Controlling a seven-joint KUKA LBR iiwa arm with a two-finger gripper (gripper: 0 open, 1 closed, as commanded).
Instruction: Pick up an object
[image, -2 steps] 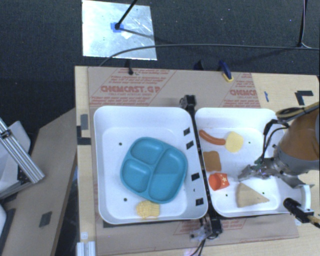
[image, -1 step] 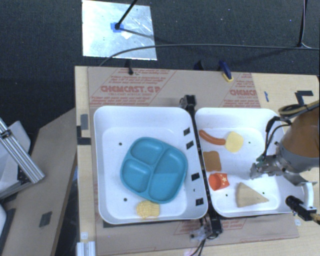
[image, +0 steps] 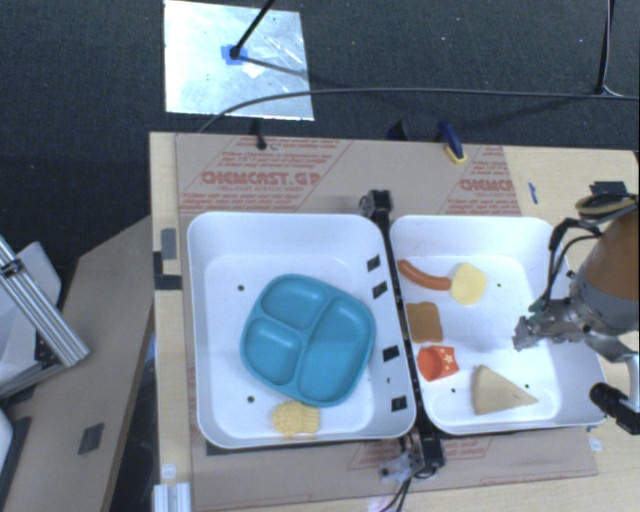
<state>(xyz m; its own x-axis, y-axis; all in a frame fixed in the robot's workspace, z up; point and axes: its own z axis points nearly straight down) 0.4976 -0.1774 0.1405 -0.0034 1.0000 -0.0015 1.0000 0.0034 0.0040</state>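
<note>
Nearest the camera, along the front of the left bin (image: 215, 300), a small knobbly yellow piece like a corn cob (image: 296, 418) lies on the white floor just below the blue divided plate (image: 306, 338), close to it but apart from its rim. The plate has three compartments and sits tilted across the middle of that bin. In the right bin (image: 520, 235), the front holds a pale tan wedge (image: 500, 391) lying flat, with a small red piece (image: 437, 361) just to its left, near the divider between the bins. Behind the red piece lies a brown square like a slice of toast (image: 424, 322), and behind that an orange-red sausage (image: 423, 274) lies slantwise, its far end touching or nearly touching a round yellow piece (image: 467, 284). At the right edge of this bin the grey arm (image: 608, 285) reaches in, its claw (image: 527, 333) low over the bin floor, above and to the right of the tan wedge and apart from every food item; nothing is seen between its tips, and whether it is spread or clenched cannot be told. Farther back, the worktop (image: 300, 170) shows brown printed cardboard under both bins, a blue and yellow clip (image: 452, 142) rests near its rear edge, and beyond lies a shiny sheet (image: 238, 60) on dark carpet.
</note>
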